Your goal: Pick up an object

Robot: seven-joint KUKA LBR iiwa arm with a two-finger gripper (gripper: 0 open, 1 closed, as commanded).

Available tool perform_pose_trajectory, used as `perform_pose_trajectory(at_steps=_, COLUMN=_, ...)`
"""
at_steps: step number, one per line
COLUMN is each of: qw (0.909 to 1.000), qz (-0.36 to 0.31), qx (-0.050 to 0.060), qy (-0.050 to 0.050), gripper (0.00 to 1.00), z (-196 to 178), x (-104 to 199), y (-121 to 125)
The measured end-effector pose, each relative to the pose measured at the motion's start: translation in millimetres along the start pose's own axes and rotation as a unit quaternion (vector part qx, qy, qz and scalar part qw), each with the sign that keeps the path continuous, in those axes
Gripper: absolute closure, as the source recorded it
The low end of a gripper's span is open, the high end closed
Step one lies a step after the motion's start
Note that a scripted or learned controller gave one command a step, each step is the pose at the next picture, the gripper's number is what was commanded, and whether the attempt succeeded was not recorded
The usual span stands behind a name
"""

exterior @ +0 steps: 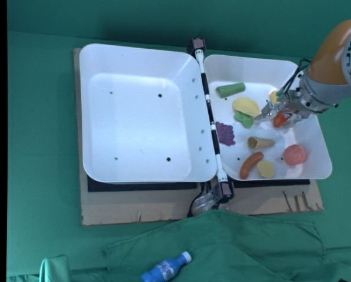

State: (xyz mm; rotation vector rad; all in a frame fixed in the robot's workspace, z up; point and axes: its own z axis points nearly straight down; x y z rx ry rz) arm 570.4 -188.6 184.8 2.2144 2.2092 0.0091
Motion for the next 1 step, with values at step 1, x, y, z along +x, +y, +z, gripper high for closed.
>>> perform_pose_trajectory(at_steps=1, qw=1.0000, qz=0.002, qx=-0.005, qy=-0.002, gripper=1.00, z=-14.4, x=-1.6, y=1.2)
